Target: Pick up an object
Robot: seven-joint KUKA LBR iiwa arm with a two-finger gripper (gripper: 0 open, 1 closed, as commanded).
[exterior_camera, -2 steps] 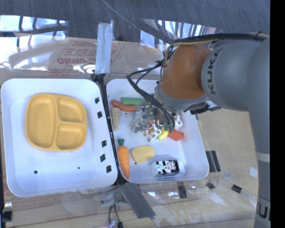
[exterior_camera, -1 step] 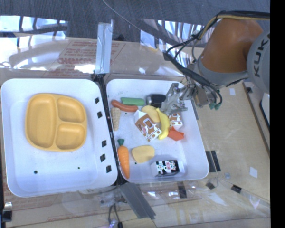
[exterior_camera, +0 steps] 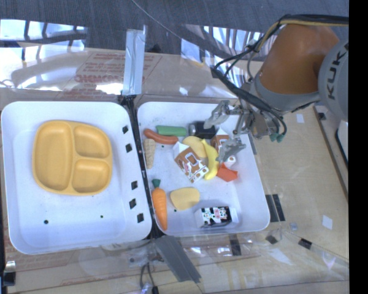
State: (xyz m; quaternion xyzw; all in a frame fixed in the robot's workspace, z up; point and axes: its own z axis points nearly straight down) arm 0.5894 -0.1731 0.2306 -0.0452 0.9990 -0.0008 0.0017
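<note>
Gripper (exterior_camera: 227,127) sits over the right bin (exterior_camera: 248,210), upper right corner, fingers spread, nothing between them. Toy pile just below it: banana (exterior_camera: 207,156), hot dog (exterior_camera: 161,137), green block (exterior_camera: 171,130), carrot (exterior_camera: 160,207). Yellow divided tray (exterior_camera: 72,157) lies in the left bin (exterior_camera: 24,228)

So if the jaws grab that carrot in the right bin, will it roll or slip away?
The carrot looks like smooth toy plastic, so probably light, stiff and a bit slippery. Its tapered, rounded body may roll, though it lies against the right bin wall, which could hold it steady.
</note>
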